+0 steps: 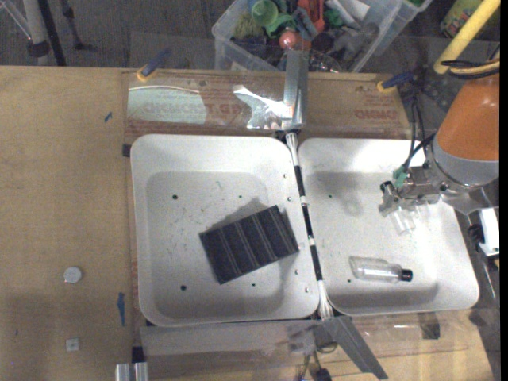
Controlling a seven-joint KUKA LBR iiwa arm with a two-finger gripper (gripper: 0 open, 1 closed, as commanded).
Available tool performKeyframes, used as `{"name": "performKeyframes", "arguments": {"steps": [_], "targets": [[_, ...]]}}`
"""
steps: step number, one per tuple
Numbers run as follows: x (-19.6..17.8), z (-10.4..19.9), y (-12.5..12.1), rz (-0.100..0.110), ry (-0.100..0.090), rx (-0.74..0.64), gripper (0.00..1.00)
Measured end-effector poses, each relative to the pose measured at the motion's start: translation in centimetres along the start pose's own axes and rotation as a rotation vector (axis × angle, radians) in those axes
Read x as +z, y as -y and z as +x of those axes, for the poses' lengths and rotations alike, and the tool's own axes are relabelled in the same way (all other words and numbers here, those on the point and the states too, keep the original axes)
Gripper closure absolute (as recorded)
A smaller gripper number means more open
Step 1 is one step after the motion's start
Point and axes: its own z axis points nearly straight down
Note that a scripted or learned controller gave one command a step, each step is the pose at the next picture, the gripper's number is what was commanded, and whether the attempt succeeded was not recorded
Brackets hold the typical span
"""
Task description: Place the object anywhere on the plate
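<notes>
arm (468,145) — grey shell | orange band above wrist | dark cables — metal wrist block

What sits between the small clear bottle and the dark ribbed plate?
In the camera view, the touching rims of the two white bins separate the clear plastic bottle with a black cap from the dark ribbed rectangular plate.

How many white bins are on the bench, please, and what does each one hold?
2. The left bin holds a dark ribbed plate near its middle. The right bin holds a small clear bottle with a black cap near its front, below the gripper.
</notes>
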Motion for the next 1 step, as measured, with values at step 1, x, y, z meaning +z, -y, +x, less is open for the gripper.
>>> {"name": "performKeyframes", "arguments": {"steps": [1], "targets": [[0.28, 7.77, -2.03, -0.001, 0.0, 0.003, 1.0]]}}
